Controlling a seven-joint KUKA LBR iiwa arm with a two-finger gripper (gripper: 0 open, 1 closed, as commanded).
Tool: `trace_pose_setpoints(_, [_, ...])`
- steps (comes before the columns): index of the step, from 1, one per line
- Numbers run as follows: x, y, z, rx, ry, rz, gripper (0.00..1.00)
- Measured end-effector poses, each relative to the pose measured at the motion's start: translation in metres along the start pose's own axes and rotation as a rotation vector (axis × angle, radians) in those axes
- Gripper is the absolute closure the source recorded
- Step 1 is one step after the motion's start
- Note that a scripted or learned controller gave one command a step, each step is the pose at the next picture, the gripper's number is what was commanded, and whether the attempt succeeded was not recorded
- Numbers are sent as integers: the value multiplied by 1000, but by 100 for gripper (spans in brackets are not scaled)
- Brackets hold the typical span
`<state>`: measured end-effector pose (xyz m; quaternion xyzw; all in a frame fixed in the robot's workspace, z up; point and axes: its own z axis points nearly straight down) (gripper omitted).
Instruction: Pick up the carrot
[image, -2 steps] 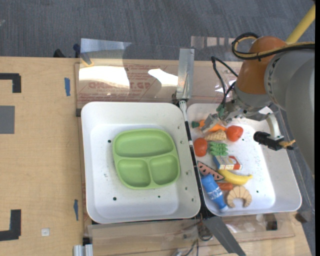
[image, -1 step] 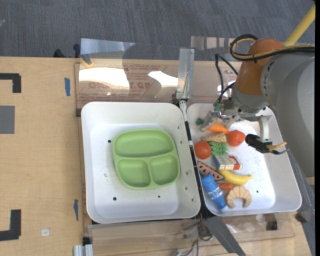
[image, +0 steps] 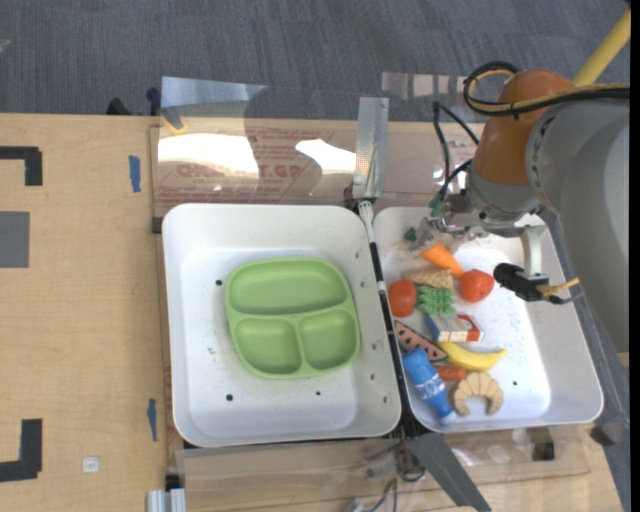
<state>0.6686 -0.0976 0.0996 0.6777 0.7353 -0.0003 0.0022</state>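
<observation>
Orange and tapered, the small plastic toy carrot (image: 441, 259) lies in the right white plastic bin (image: 545, 375), at about 11 o'clock of its floor, among a crowd of other toy foods. At the carrot's 12 o'clock, very near it, hangs the grey arm's two-finger gripper (image: 452, 222). Whether the pincer is apart or together I cannot tell, and nothing shows the carrot held. I judge the step in hand to be the approach, with the grasp not yet made. The next move calls for a short descent toward 6 o'clock onto the carrot's middle. It needs care for the neighbours: a tan cracker-like piece (image: 431, 281) sits just beside the carrot at 7 o'clock. Counted, there are two bins, and the left white plastic bin (image: 200, 300) bears one green three-compartment plastic plate (image: 292, 316). There are also:
- one carrot
- two round red toy fruits, the left red fruit (image: 402, 296) and the right red fruit (image: 477, 285)
- one yellow toy banana (image: 473, 353)
- one tan toy croissant (image: 478, 393)
- one blue toy bottle (image: 426, 380)
- one green ridged piece (image: 436, 300)

A few smaller bits near the banana are too tangled to count.
</observation>
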Motion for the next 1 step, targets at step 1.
trace_pose_setpoints(1, [51,4,-87,-2,3,280,100])
